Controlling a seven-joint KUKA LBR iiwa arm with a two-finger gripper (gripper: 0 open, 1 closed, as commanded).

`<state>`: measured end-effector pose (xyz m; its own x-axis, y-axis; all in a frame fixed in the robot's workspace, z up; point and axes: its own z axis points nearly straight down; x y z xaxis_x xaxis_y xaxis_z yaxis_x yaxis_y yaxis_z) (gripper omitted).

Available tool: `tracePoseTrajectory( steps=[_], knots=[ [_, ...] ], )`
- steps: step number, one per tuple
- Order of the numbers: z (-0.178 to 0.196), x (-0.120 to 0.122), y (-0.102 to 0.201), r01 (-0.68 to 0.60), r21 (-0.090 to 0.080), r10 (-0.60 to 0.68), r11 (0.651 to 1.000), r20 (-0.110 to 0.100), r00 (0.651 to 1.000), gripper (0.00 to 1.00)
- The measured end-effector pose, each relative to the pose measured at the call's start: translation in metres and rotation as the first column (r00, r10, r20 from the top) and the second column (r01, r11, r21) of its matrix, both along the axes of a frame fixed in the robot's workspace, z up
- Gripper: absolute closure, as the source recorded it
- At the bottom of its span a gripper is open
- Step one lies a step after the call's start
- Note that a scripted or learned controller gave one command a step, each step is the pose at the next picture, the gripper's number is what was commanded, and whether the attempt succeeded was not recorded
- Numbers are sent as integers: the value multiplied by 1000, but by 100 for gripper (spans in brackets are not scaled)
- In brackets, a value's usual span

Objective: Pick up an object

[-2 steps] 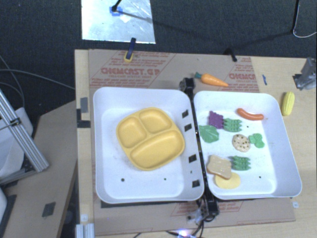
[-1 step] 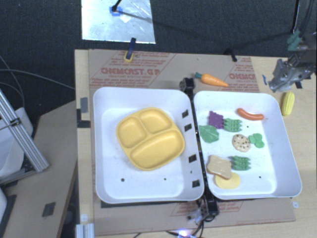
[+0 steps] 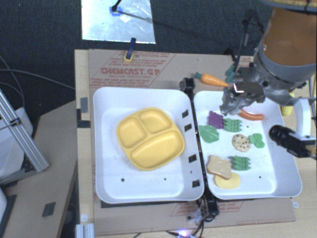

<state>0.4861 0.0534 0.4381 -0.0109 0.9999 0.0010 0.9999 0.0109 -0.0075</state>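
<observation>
1. The gripper (image 3: 231,108) is seen low over the far part of the right bin (image 3: 285,182), at the end of the grey arm (image 3: 282,58) reaching in from the right.
2. Whether anything is pinched there cannot be told: the tip is dark and partly hidden by the wrist, and no object is seen lifted clear of the bin floor.
3. The candidate objects are all found lying in the right bin: a purple piece (image 3: 215,119) just below the gripper, a green leafy piece (image 3: 208,133), a green ridged piece (image 3: 232,125), a cookie (image 3: 241,142), an orange sausage (image 3: 252,115), a toast slice (image 3: 219,166) and a yellow disc (image 3: 229,181).
4. A carrot (image 3: 212,80) is seen resting on the bench beyond the bin's far rim.
5. A yellow divided plate (image 3: 149,138) is held by the left bin (image 3: 109,182).
6. The task is judged to be at the approach or descent stage: positioning over the purple piece appears done.
7. A confirmed grasp and the lift are judged to be left.
</observation>
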Motion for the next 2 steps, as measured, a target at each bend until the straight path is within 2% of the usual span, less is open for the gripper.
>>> tracePoseTrajectory(
  steps=[1,2],
  knots=[
    [-70,0,-34,12,-2,-12,1000,3,1000,100],
    [31,1,19,1,3,-1,1000,21,1000,100]
  ],
)
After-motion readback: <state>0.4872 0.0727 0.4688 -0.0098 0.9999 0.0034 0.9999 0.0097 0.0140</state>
